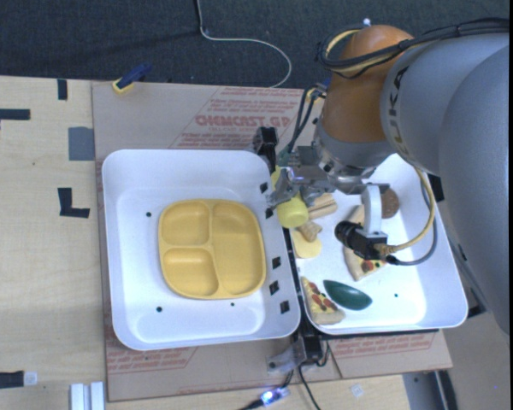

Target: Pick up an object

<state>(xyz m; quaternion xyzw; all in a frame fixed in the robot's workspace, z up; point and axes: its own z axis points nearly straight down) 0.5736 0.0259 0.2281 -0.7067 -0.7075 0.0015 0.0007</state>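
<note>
Yellow toy piece [293,213] at the left edge of the right bin [427,301], directly under the pincer [289,188]; whether gripped, touching or merely beneath: cannot tell. Nearby: pale slice [307,244], pizza wedges [321,303], green leaf-shaped toy [349,294]. Step judged: descent or closing on a pick; next, a secure clamp, then a straight lift. Left bin [124,254] with a yellow divided plate [212,248]. Both on cardboard over a wooden desk [34,254]; dark carpet beyond.
</note>
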